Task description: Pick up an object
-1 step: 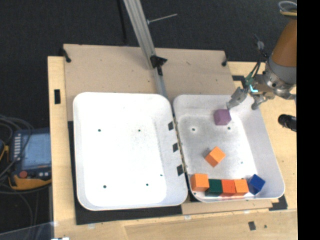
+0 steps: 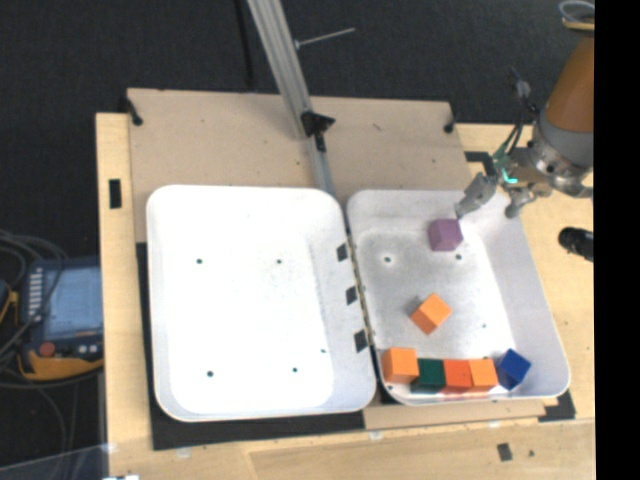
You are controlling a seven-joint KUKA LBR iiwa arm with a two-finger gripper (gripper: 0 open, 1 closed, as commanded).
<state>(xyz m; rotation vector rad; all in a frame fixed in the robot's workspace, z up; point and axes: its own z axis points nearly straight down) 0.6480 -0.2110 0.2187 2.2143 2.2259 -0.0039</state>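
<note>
seven blocks: all in the right bin; purple block alone near its far end.
pincer: fingers apparently spread, grasping nothing, poised just right of the purple block.
arm: enters from right, wrist tilted down-left.
technique: centre over the purple block, descend straight, clench evenly.

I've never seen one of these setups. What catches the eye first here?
Bright blocks in the right-hand bin: a purple block near the far end, an orange block mid-bin, and a row of blocks along the near wall. The arm's pincer hovers at the bin's far right corner, near the purple block.
</note>
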